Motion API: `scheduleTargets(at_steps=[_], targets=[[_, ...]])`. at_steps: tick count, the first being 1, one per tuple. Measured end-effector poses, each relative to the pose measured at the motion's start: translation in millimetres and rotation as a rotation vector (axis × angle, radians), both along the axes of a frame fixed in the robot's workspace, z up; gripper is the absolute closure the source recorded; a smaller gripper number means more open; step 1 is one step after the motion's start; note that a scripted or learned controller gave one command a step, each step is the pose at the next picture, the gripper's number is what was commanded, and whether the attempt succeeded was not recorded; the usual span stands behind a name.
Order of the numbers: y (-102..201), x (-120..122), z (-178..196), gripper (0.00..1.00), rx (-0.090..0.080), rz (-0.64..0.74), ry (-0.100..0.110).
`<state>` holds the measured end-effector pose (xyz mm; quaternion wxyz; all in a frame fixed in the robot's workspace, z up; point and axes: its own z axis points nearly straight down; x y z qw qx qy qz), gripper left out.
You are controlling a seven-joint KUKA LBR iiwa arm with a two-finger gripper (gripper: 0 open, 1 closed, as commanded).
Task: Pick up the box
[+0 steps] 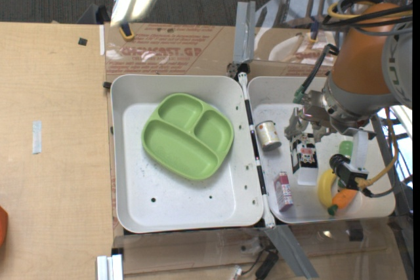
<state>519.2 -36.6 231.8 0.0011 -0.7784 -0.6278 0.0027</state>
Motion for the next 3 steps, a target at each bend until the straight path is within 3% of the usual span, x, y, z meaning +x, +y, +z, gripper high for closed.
scheduleTargets(at_steps=[1,2,3], targets=[[-36,9,-42,1.0,0.0,-0.004,0.0],[24,47,15,1.0,0.0,0.128,-0.002],[-11,48,-15,1.0,0.001,0.204,0.001]])
